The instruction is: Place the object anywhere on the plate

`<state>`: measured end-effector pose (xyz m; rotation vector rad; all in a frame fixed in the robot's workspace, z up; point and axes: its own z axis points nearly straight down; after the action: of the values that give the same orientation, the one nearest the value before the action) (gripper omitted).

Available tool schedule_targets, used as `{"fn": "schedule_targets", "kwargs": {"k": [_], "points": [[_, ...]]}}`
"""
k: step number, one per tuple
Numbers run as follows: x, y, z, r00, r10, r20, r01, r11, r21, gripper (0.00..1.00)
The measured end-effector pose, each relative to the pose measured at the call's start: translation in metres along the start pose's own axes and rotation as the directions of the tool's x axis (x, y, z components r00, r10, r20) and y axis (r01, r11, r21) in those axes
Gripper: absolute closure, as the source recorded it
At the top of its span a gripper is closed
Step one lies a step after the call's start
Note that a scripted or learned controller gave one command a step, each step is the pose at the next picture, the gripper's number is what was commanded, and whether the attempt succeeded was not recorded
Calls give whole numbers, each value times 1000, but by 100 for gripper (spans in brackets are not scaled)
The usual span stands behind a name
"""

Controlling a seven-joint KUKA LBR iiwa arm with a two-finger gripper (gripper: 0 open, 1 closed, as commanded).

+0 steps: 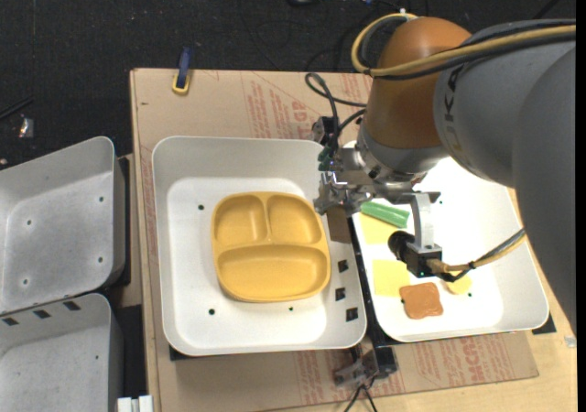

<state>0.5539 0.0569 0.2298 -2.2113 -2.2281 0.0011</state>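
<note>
The step in hand looks like the pick: nothing lies on the plate [271,247], and the arm [476,99] hangs over the right bin [499,218], where the loose things are. The gripper [363,193] sits under the orange wrist at the bin's left edge, close to the wall between the bins. The wrist hides it, so I cannot tell whether it is open, closed, or holding anything.

The nearest candidate for the task's thing is a green piece [385,214], lying tilted just on the near side of the gripper, partly tucked under the wrist. Whether it touches the gripper I cannot tell. Nearer the front of the same bin lie a yellow slice [388,278] and a brown slice [422,301], side by side, the brown one to the right and overlapping the yellow one's corner. Both are apart from the gripper.

The plate rests in the middle of the left bin [183,218], well apart from all three pieces.

Judging from this, the next move calls for a firm hold on one piece, most likely the green one. Then comes a lift clear of the bin walls, a carry left, and a release over any of the plate's compartments.
</note>
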Motion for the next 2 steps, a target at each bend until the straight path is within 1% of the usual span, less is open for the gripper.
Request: {"fn": "schedule_targets", "kwargs": {"k": [1,2], "points": [[47,5,5,1000,0,0,0,1000,-3,100],[77,19,7,1000,2,0,-2,1000,-3,100]]}}
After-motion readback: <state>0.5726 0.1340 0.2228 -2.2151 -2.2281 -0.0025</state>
